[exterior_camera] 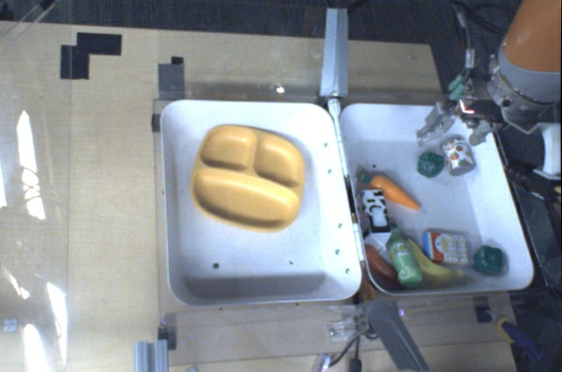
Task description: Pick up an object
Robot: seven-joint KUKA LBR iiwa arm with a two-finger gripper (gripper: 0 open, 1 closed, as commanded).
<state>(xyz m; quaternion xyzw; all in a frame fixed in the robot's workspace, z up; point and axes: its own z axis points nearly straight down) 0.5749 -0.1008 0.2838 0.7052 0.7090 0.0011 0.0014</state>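
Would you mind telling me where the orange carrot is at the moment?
The carrot lies in the right bin, toward its left side near the divider, just above the black-and-white carton and below-left of the small teal ball.

A big yellow bread-shaped loaf [249, 177] lies flat in the left bin [180, 186]. In the right bin [474, 212] lie an orange carrot [395, 192], a green bottle [404, 261], a banana [430, 265], a small carton [447, 246], two dark green round pieces [429, 165] and a white-red cube [457, 155].

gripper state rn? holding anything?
Gripper: above the right bin's top corner, by a small white block; open or shut cannot be told, nothing seen held.
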